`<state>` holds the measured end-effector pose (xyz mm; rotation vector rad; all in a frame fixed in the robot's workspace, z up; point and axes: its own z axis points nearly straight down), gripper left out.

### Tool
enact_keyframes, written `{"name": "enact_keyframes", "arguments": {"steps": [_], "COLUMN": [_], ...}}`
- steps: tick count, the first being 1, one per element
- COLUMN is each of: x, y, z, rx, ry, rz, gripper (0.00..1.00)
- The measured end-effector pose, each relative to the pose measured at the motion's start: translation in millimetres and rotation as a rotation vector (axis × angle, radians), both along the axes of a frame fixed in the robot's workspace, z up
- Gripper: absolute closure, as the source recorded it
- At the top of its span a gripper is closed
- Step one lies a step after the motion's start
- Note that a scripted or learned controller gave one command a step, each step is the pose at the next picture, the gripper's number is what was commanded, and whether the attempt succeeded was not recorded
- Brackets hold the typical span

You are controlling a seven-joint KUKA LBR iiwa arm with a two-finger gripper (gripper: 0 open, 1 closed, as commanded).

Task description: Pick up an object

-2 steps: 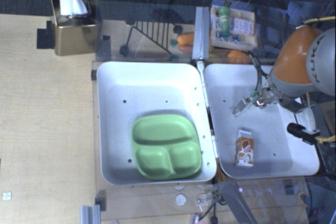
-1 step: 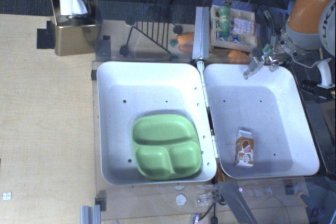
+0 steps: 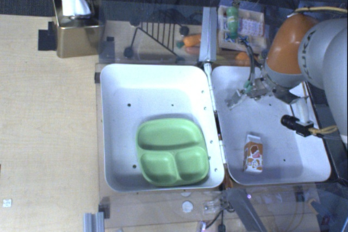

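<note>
Right now I am reaching in from the right, my grey arm (image 3: 326,57) with its glossy orange band (image 3: 285,46) leaning over the far part of the right bin (image 3: 283,171). My gripper (image 3: 239,98) is hanging low over that bin's white floor, near its back left corner, and nothing is lying between its thin metal tips; whether they are parted or pressed together I cannot tell at this size.

Two shallow white bins are sitting side by side, both smooth plastic with rounded corners and a few small dark dots in their floors. In the right bin one small carton (image 3: 253,153) is lying flat toward the near edge, boxy, printed in brown and white with an orange top, well apart from my gripper. In the left bin (image 3: 125,89) one green tray (image 3: 173,150) is resting, matte, rounded, moulded into three compartments: one long one at the back and two smaller ones in front.

Beyond the bins, one tan box (image 3: 76,35) with white tissue poking from its top is standing on the pale wooden bench (image 3: 43,127).
</note>
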<state>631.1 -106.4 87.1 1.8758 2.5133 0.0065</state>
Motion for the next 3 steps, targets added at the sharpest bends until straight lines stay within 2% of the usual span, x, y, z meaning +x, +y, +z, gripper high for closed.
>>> {"name": "enact_keyframes", "arguments": {"steps": [1, 2, 3], "x": [-142, -139, -52], "y": [-8, -6, 26], "z": [0, 12, 162], "rx": [-0.002, -0.002, -0.002], "ry": [0.001, -0.009, 0.001], "rz": [0.13, 0.132, 0.121], "gripper": [0.0, 1.0, 1.0]}}
